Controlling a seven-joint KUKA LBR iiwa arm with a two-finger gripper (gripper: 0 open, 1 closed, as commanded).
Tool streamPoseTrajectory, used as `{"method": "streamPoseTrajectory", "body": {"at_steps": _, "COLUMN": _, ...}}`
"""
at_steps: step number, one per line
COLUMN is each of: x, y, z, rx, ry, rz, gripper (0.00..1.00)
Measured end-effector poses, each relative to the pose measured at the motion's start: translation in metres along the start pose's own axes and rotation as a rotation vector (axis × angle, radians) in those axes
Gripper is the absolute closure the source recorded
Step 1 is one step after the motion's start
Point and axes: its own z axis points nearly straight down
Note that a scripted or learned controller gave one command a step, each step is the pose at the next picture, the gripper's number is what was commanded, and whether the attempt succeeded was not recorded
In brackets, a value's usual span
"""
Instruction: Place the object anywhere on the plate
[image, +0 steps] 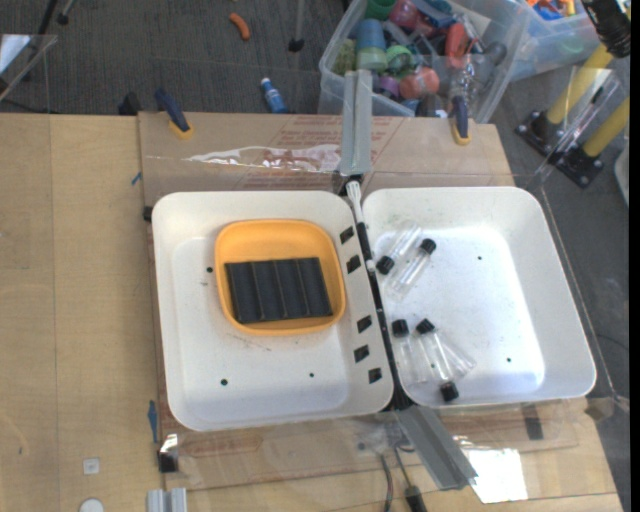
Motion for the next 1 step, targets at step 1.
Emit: {"method": "streamPoseTrajectory", "body": {"at_steps": 1, "x": 0.0000, "y": 0.0001, "z": 0.0000, "rx": 0.000, "ry": 0.000, "rz": 0.000, "gripper": 1.00}}
